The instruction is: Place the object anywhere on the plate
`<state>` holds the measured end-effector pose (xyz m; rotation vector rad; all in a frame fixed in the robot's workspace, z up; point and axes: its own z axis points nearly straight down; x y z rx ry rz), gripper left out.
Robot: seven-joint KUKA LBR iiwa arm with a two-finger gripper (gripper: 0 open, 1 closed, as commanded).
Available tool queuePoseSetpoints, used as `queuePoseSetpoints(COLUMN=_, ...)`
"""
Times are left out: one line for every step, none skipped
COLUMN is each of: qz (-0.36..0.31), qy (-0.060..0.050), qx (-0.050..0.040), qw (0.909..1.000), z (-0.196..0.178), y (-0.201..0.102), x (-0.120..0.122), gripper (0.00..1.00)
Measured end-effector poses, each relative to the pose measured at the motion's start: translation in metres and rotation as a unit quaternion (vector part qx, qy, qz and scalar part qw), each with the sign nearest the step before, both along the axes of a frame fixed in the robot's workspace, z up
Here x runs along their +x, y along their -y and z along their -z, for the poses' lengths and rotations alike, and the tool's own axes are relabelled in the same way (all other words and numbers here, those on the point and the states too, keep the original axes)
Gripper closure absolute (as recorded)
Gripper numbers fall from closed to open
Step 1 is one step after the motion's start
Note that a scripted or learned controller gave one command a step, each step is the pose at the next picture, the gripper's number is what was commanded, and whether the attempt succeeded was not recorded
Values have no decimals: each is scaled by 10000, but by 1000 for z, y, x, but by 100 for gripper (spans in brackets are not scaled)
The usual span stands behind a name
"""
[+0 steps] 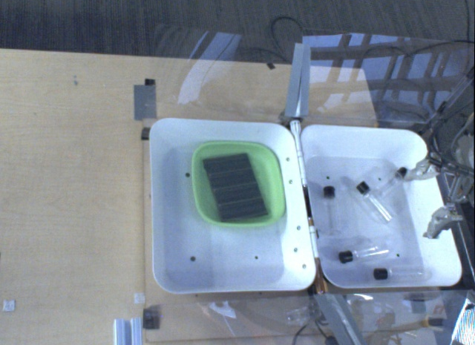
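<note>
In the camera view you have the green plate (198,185) sitting in the left bin (223,265), toward that bin's far side and a little right of its middle. The dark ridged block (235,187) lies flat on the plate, inside the rim and filling most of the well, with its long side tilted slightly off the plate's edges (green shows all around it). Nothing else rests on the plate, and nothing touches the block from above.

Right of the plate, across the seam where the two bins meet, you see the right bin (356,139). It holds several clear tubes with black caps, all well apart from the plate. One tube (375,204) lies slanted near the middle of that bin, and another (390,182) lies just beyond it. A third (329,204) is the one nearest the plate. Two more (365,251) (401,271) lie toward the near edge (their clear bodies are hard to make out against the white).

Beyond the plate, a grey bar (298,84) runs away from the seam over the wooden bench (74,188).
</note>
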<state>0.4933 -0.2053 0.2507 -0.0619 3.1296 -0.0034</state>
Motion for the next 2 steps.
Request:
queuePoseSetpoints(qz=5, qy=0, qx=0, qw=10000, z=0, y=0, x=0, gripper=0)
queuePoseSetpoints(qz=-1445, qy=4, qx=-21, qw=9895, z=-1, y=0, x=6, gripper=0)
